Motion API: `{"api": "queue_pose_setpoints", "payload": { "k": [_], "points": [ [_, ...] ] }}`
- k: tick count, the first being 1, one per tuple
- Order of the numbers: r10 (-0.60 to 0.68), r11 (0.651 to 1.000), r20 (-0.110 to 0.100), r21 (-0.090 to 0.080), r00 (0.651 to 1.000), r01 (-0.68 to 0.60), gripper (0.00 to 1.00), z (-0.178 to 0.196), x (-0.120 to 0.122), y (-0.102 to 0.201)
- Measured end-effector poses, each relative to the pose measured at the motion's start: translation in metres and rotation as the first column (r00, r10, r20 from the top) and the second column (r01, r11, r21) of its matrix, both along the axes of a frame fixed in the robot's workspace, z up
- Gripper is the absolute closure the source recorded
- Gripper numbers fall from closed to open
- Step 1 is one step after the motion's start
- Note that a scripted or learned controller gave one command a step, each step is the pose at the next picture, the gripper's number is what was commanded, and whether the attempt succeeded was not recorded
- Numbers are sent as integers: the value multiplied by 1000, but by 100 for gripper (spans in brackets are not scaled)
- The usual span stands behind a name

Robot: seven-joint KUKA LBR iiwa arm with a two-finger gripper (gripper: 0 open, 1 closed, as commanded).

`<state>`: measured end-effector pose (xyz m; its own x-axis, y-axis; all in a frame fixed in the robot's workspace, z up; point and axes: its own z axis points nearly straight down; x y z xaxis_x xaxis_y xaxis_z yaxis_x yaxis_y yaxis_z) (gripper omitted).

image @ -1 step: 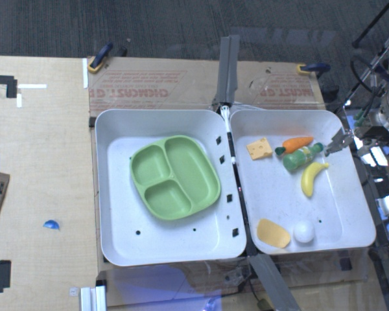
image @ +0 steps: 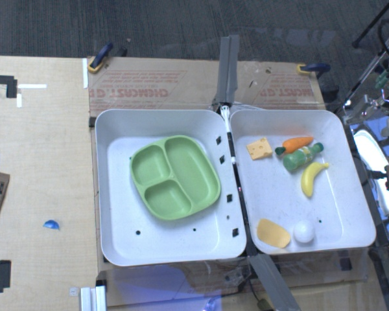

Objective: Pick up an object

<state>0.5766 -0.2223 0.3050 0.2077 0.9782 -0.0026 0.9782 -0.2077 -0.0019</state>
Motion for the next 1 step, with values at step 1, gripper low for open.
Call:
{"api": "queue_pose_setpoints", "payload": {
  "k": [1],
  "points": [
    [175,985,-1,2,985,-175,0,-80,46,27]
  ]
}}
